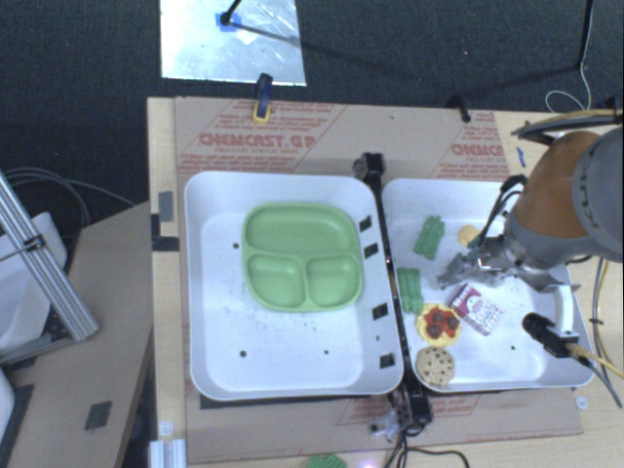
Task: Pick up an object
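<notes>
My gripper (460, 269) hangs low in the right bin (507, 198), near its middle, reaching in from the right. Just below its metal fingers lies a small purple-and-white packet (477, 310). A green toy piece (428, 236) sits up and left of the gripper, and a second green piece (409, 289) lies by the bin's left wall. A yellow item (469, 234) peeks out just above the gripper. A pizza-like toy (440, 324) with red spots and a cookie (435, 364) rest at the bin's front left. Nothing shows between the fingers.
The left bin (210, 359) holds a green divided plate (300, 256) in its middle. A black divider with clips (382, 261) runs between the bins. The arm's grey body and orange band (561, 193) overhang the right bin's right side.
</notes>
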### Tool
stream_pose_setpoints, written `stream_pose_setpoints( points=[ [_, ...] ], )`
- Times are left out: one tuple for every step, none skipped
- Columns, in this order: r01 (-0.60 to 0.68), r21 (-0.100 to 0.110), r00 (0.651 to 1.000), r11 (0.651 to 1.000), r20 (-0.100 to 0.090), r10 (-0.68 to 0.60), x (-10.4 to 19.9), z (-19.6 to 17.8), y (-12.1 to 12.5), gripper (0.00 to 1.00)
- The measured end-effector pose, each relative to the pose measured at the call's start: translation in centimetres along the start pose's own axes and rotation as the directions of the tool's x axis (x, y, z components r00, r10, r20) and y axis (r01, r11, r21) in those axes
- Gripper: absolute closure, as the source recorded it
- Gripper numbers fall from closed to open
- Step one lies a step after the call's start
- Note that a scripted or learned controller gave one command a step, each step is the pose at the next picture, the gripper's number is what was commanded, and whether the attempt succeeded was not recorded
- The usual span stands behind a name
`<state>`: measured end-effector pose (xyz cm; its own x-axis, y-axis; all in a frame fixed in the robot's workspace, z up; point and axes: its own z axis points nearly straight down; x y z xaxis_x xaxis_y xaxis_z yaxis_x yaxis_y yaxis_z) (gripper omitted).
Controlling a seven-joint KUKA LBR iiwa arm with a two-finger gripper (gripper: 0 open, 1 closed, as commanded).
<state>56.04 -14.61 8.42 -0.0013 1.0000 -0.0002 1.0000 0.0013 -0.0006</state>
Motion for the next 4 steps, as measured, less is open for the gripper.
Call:
stream_pose_setpoints(
  points=[
    [0.005, -0.008, 1.0, 1.0, 0.001, -0.005, 0.5, -0.1, 5.4, 0.0],
    [-0.002, 0.004, 1.0, 1.0, -0.002, 0.002, 0.8, 0.0, -1.8, 0.0],
    [-0.002, 0.0, 1.0, 1.0, 0.0, 0.002, -0.7, 0.0, -2.5, 0.0],
    [-0.002, 0.0, 1.0, 1.0, 0.0, 0.002, -0.4, 0.0, -5.9, 0.0]
  ],
)
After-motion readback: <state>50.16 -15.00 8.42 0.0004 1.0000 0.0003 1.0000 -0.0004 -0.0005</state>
